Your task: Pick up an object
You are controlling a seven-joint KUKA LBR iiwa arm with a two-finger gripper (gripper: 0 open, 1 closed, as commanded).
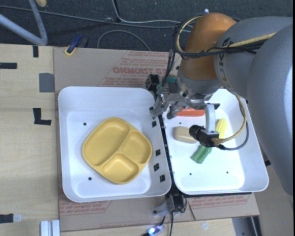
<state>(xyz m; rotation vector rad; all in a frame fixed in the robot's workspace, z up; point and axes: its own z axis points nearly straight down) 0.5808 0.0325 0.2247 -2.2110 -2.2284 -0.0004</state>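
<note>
The claw (pixel 173 107) was seen at the upper left corner of the right bin (pixel 236 181), close to the divide between the two bins, below the arm's orange band (pixel 206 33). How far it was open could not be told, as its parts were lost among dark metal and cables, and nothing could be made out in its grip. In the right bin, an orange carrot-like piece (pixel 192 113) lay just beside the claw, partly hidden by it. Below that piece a tan, rounded object (pixel 183 135) was seen, and near it a green piece (pixel 201 155) lay tilted on the bin floor. A yellow corn-like item (pixel 221 127) rested at the right of these, with a black fitting (pixel 200 134) on a yellow cable over the group. In the left bin (pixel 73 107) a yellow divided plate (pixel 117 150) with three compartments lay flat, well apart from the claw. Both bins were set on a cardboard sheet (pixel 108 68) on the counter (pixel 19 132)
</note>
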